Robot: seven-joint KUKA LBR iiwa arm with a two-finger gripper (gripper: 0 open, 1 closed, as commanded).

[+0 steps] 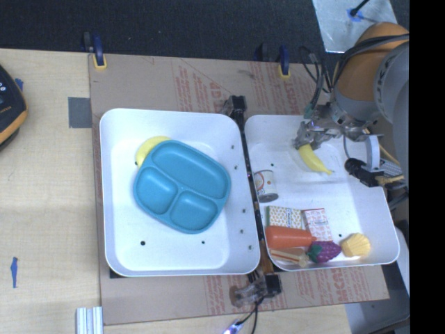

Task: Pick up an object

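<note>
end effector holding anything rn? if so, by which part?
Cannot be told. The end effector sits at the upper end of the yellow banana in the right bin, but the contact itself is too small to make out.

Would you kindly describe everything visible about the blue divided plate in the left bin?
The blue divided plate looks like smooth plastic, rounded-rectangular, with three recessed compartments. It lies face up and turned at an angle in the left bin, toward its upper middle. Its upper left corner covers part of a yellow object. The gripper is away over the right bin.
</note>
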